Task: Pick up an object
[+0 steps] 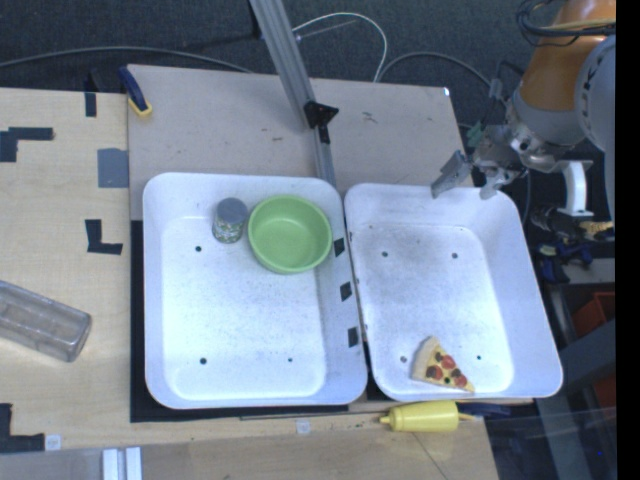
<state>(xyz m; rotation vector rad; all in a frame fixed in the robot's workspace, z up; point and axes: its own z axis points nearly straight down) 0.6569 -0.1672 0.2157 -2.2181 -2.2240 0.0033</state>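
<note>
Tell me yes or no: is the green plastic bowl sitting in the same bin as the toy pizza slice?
No: the green plastic bowl sits in the left white bin, while the toy pizza slice lies in the right white bin.

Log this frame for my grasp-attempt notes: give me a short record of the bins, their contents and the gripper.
left bin: green bowl and small jar, side by side near the far wall
right bin: pizza slice toy near the front
outside bins: yellow bottle lying at the front edge
gripper: over the right bin's far right corner, holding nothing
</note>
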